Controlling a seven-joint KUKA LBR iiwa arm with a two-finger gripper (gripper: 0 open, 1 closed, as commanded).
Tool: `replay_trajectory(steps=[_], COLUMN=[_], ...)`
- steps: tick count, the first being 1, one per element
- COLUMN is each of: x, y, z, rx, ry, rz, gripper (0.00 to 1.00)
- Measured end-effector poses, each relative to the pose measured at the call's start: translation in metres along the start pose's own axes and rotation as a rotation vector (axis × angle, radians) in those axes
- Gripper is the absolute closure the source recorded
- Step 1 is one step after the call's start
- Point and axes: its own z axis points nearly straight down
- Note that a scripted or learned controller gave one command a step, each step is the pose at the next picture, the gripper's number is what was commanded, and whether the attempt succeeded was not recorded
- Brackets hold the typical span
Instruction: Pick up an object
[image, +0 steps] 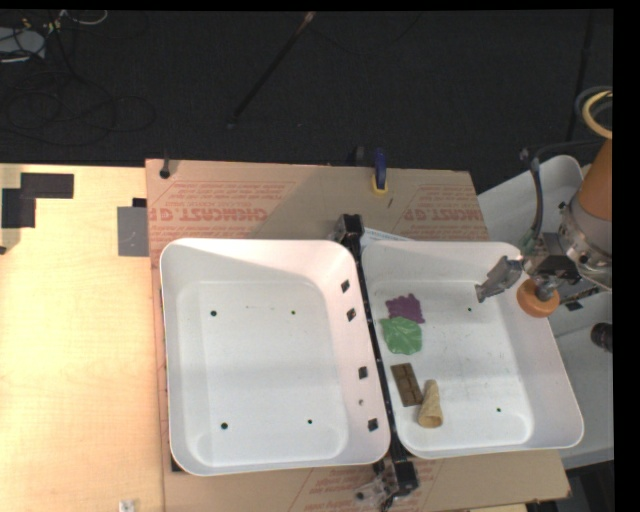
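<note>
The gripper (505, 272) hangs over the far right part of the right bin (545, 425), with the arm (600, 195) reaching in from the right edge. One grey finger (497, 278) shows clearly, slanting down and leftward; whether the jaws are spread or closed cannot be told from this angle, and nothing can be seen between them. An orange round part (538, 298) sits just beside the finger on the wrist side.

All the candidate objects lie in the left half of that bin, well apart from the gripper, to its left and nearer the camera. A purple object (404, 307) lies farthest back, touching or nearly touching a green object (402, 335) just in front of it. Nearer still are a brown bar (406, 384), its long axis running near-to-far with a slight tilt, and a tan cone-like piece (430, 404) just beside it on the right, also lying roughly near-to-far.

The coming move therefore seems to call for travel leftward and toward the near side. The purple object is the closest target. The left bin (190, 300) plays no part.
</note>
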Motion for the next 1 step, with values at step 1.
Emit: replay_trajectory(steps=[1], x=[-0.0006], y=[0.0000], z=[-0.0096], rx=[0.001], ry=[0.001], rz=[0.000], gripper=[1.00])
